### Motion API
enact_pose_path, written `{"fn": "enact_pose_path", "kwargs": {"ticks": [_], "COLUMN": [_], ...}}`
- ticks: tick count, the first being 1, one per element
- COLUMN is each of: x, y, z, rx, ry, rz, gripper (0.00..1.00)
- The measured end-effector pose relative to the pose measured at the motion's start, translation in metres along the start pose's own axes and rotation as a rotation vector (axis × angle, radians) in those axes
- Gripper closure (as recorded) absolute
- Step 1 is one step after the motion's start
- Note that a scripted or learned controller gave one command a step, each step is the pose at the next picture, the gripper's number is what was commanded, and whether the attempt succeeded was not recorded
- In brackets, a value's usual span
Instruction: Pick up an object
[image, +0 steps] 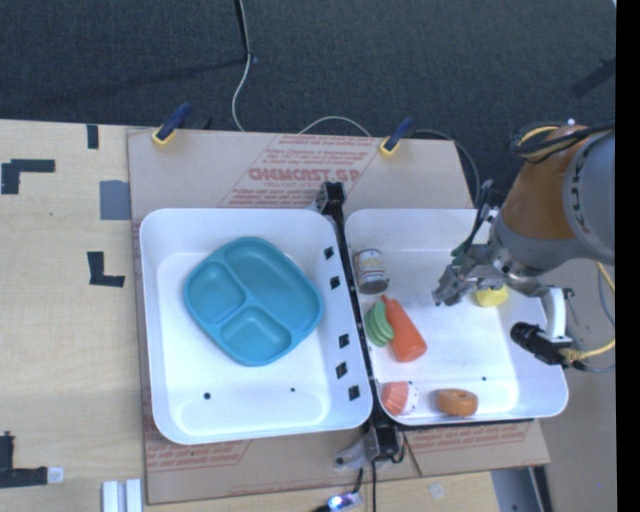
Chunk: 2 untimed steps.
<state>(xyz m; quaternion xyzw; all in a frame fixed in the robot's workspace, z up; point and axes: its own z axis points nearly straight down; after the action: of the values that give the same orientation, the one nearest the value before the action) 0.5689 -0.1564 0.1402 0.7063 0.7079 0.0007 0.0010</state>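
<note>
Orange carrot (405, 332), tip pointing up-left

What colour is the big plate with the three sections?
The divided plate is light blue, a turquoise shade. The camera view shows it lying in the left bin.

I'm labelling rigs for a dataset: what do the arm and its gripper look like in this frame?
The arm is rounded and grey, with a broad orange band above the wrist. Yellow and dark cables loop over its top and beside the wrist. The gripper is small, dark grey metal, beneath a paler wrist block.
</note>
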Motion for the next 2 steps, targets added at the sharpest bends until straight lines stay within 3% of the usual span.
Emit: {"fn": "enact_pose_path", "kwargs": {"ticks": [2], "x": [-0.004], "y": [0.01], "z": [-0.097], "rx": [0.0], "ry": [-0.001], "rz": [0.001], "gripper": [1.0]}}
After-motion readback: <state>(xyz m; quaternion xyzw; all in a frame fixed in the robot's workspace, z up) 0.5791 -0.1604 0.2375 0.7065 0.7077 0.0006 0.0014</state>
